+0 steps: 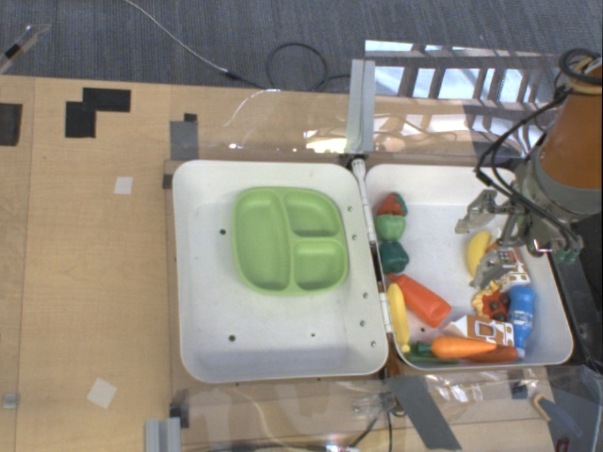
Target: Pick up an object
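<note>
1. Objects for picking lie in the right bin [556, 347]; the left bin [203, 347], at centre-left of the frame, carries a green divided plate [287, 238].
2. Along the right bin's left wall, from top to bottom: a red-and-green piece [390, 205], a light green piece [389, 226], a dark green piece [392, 254], an orange-red bottle-like item [421, 299] and a yellow corn-like piece [399, 316].
3. A carrot [471, 348] lies along the bottom wall; a banana [479, 250] sits mid-bin, with a printed packet [495, 301] and a blue bottle [520, 314] to its right.
4. The gripper [504, 238] hangs just right of the banana, above the packet; I cannot tell whether it is open or closed, and nothing visibly sits in it.
5. Likely risk: items are crowded at lower right, so a descent could land between banana and packet, nudging both and catching neither.
6. The packet's print is too small to read.
</note>
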### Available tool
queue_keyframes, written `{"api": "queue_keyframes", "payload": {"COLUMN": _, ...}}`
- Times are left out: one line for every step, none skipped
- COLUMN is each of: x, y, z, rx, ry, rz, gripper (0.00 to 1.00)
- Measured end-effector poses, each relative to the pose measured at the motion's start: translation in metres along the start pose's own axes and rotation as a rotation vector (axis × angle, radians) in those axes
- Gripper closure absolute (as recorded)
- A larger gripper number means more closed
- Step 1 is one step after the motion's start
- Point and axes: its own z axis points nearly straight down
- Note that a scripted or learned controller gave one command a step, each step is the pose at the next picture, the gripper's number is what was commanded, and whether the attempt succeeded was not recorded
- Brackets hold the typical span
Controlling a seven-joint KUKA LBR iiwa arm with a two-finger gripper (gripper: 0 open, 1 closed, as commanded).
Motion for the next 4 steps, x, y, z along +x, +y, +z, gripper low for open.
{"api": "queue_keyframes", "payload": {"x": -0.002, "y": -0.063, "z": 0.122, "rx": -0.002, "ry": 0.013, "rz": 0.05, "gripper": 0.0}}
{"api": "queue_keyframes", "payload": {"x": -0.027, "y": -0.069, "z": 0.149, "rx": 0.002, "ry": -0.007, "rz": 0.092, "gripper": 0.0}}
{"api": "queue_keyframes", "payload": {"x": -0.018, "y": -0.02, "z": 0.148, "rx": 0.002, "ry": -0.008, "rz": 0.017, "gripper": 0.0}}
{"api": "queue_keyframes", "payload": {"x": -0.066, "y": -0.087, "z": 0.15, "rx": 0.003, "ry": -0.005, "rz": -0.324, "gripper": 0.0}}
